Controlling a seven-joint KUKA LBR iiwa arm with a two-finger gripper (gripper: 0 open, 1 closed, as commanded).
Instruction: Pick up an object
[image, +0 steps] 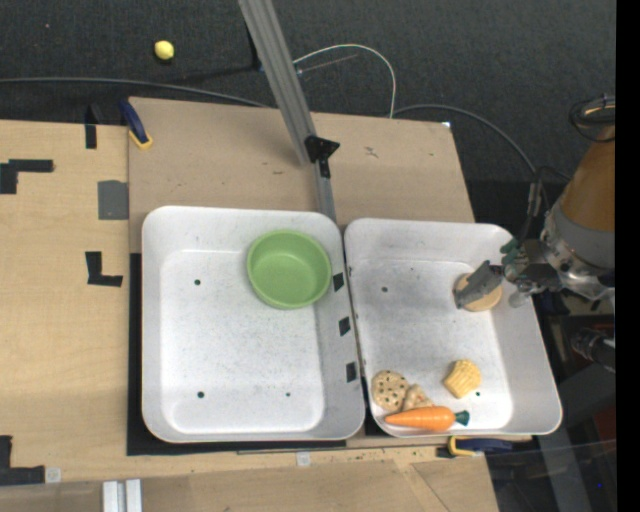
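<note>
At the three o'clock side of the right bin (520, 395), the end effector (487, 288) was closed on a small tan object (480, 296), probably light and stiff, best gripped across its narrow middle.

Single fixed camera above the bench (400, 160), angled down, both white bins (160, 300) in frame, arm (590, 220) entering right

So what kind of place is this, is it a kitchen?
Probably not a kitchen, more likely a robot test lab. A robot arm reaches over two white bins on a plywood bench, and the carrot and green bowl look like toys.
</note>
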